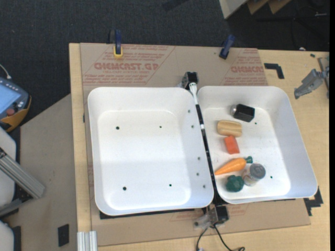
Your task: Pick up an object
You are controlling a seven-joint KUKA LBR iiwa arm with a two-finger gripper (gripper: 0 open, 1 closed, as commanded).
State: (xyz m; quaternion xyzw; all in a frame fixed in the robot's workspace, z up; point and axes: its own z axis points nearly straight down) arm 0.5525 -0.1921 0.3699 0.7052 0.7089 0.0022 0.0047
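Two white bins sit side by side on a brown board: the left bin [104,156] and the right bin [285,140], their inner rims touching along a dark strip.

Six things lie in the right bin, all toward its left half. A black block [244,112] sits nearest the far wall. Just below it lies a tan roll [230,128], and under that an orange-red block [232,145], close to the roll. Nearer the front, a toy carrot [232,166] lies tilted, its green top pointing right. Beside that top stands a small grey can [255,173], and a dark green lump [235,183] rests just under the carrot, touching or nearly touching the can.

The gripper [312,82] is at the right edge of the view, over the board beyond the right bin's far corner — well apart from every object. Whether it is open or closed cannot be told at this size.

Two blue clamps — one [118,42] and another [226,46] — hold the board's far edge.
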